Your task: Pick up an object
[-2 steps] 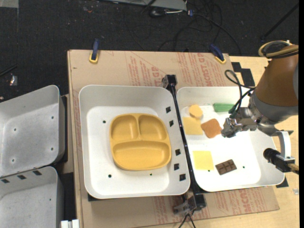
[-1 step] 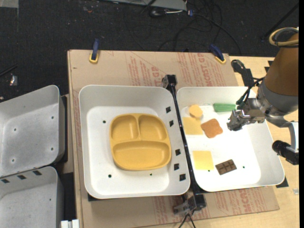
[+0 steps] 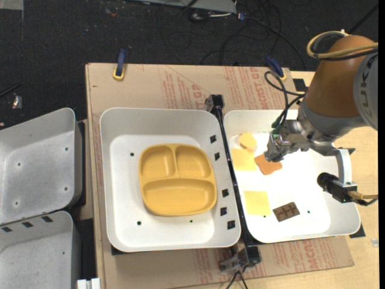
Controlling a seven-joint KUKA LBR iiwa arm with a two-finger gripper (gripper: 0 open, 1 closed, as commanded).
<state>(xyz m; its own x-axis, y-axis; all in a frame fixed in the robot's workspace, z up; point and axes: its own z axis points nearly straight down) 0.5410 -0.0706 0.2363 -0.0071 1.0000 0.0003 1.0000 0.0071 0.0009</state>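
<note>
Tool down low in the right bin, tip over the upper edge of the orange flat piece; contact or a small gap, cannot tell. Tool wide or narrow: cannot tell. Nothing visibly held.

Nearest in the right bin: brown ridged square, like a chocolate piece, lying flat. Just left of it, apart, the near yellow square, flat. Further back, the orange flat piece sits mid-bin under the tool. Left of it the far yellow square, edges close or touching, unclear which. Behind that the pale round piece, overlapping the far yellow square's back edge.

Left bin: one yellow divided plate, three compartments, centred, upright. The bins sit side by side with a black strip between them.

Arm, orange band, comes in from the right above the right bin's far corner.

Worktop is brown board with red print. At its far edge, a clamp with yellow tip on the left and a blue clamp on the right. Beyond is dark floor with cables.
</note>
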